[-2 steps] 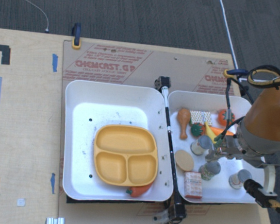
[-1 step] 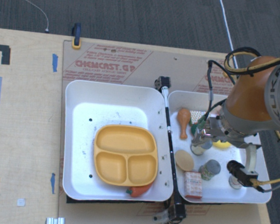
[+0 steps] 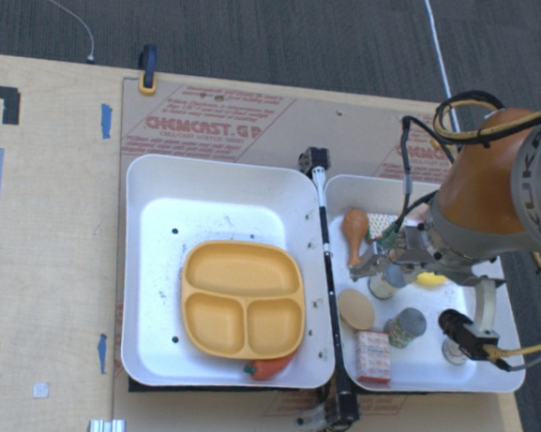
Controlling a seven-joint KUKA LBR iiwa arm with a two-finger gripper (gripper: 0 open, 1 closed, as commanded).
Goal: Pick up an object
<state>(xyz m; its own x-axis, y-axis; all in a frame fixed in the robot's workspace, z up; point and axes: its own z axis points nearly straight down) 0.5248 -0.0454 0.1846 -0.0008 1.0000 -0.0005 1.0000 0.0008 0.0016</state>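
Note:
The arm reaches in from the right over the right bin (image 3: 492, 376). Its gripper (image 3: 382, 265) hangs low in the middle of that bin. Just to its left lies a brown drumstick-shaped toy (image 3: 354, 229), and a tan oval piece (image 3: 356, 311) sits just below it. A small round pale item (image 3: 383, 287) sits right under the gripper. Further items in the bin are a grey can (image 3: 406, 326), a red and white packet (image 3: 373, 354) and a yellow piece (image 3: 430, 280) partly hidden by the wrist.
The left bin (image 3: 159, 201) holds a yellow divided tray (image 3: 243, 297) with an orange-red vegetable toy (image 3: 266, 369) poking out under its front edge. A black clamp (image 3: 314, 158) sits where the bins meet. A black and white fitting (image 3: 462, 335) hangs over the right bin's right side.

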